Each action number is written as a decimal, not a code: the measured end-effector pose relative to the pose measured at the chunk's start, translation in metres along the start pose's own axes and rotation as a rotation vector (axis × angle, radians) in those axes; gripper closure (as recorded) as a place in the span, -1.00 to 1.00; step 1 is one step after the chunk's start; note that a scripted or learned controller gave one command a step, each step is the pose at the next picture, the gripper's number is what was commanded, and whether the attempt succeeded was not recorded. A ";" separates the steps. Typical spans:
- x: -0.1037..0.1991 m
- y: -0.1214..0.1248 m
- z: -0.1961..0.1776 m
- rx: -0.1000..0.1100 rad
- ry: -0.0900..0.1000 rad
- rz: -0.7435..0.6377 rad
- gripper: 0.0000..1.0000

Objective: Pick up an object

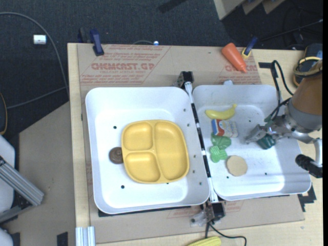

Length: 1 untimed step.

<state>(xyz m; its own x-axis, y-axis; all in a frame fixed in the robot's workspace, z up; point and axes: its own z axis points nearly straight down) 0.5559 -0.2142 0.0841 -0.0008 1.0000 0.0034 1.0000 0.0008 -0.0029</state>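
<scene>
I counted two white bins on the bench, side by side. The left bin (102, 137) held one yellow divided tray (154, 150) with three compartments, lying flat near the middle, and one brown disc (115, 155) partly tucked under the tray's left edge. The right bin (256, 181) held more: one yellow banana (221, 111) near its upper left, one small packet with red and blue print (224, 127) just below the banana, one green leafy toy (220, 148) below the packet, and one tan round cookie (237, 165) just beside the green toy at the lower right of it.

My pincer (260, 135) was down in the right bin, toward its right side, well apart from the banana and the cookie. A dark green object (267, 141) sat right at its tip, but I could not tell if my fingers were apart, together, or clamped on that piece; the view was too blurred there.

Outside the bins, one orange carrot-shaped toy (234, 58) lay on the board above the right bin.
</scene>
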 end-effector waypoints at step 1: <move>-0.001 0.001 -0.011 -0.004 -0.003 0.001 1.00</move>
<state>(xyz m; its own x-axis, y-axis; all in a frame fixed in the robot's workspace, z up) 0.5569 -0.2149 0.0949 0.0001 1.0000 0.0008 1.0000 -0.0001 0.0013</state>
